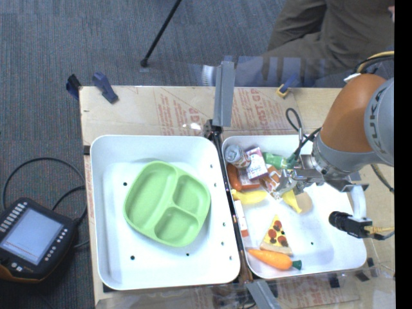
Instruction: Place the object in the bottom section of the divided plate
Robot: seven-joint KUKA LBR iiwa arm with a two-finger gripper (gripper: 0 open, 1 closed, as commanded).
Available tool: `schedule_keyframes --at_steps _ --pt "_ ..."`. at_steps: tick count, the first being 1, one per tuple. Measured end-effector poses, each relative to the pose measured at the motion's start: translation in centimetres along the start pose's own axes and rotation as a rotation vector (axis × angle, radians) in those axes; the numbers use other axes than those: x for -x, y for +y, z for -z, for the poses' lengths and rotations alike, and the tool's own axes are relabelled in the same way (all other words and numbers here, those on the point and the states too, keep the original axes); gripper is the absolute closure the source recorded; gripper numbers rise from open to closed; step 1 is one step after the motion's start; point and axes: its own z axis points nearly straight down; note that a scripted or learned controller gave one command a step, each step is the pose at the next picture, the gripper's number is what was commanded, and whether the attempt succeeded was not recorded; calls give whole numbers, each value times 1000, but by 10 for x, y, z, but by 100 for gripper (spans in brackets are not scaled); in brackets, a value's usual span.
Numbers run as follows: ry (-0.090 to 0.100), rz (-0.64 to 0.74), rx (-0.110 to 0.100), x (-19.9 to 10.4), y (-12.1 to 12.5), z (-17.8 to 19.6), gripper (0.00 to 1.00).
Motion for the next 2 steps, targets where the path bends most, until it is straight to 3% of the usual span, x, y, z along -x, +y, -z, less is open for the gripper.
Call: schedule_keyframes --at_steps 1,2 --pt "-1 190 3 -54 36 6 100" --pt "-1 198 2 -102 54 11 100"
